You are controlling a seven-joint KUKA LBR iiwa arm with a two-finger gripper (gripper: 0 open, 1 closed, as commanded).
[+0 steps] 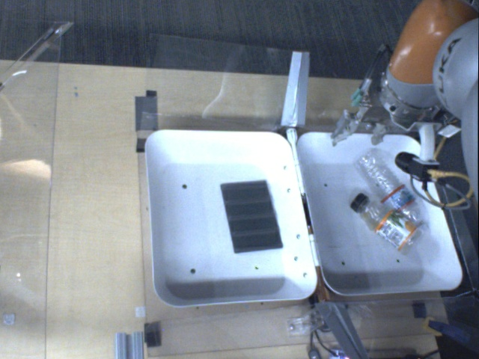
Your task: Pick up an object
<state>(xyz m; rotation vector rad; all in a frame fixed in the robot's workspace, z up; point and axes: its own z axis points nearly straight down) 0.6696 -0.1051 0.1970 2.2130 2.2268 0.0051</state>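
Note:
A clear plastic bottle [389, 217] with a black cap and a colourful label lies on its side in the right bin [340, 241]. A second crumpled clear bottle [376, 168] lies just behind it. A black ribbed rectangular pad [251, 215] lies flat in the middle of the left bin [172, 200]. My gripper [358, 131] hangs over the far edge of the right bin, behind and left of the bottles. Its fingers [340, 134] are spread open with nothing between them.
The grey arm with its orange band [423, 40] comes in from the upper right. A black cable [426, 174] loops over the right bin's right side. A metal post [296, 88] stands behind the seam between the bins.

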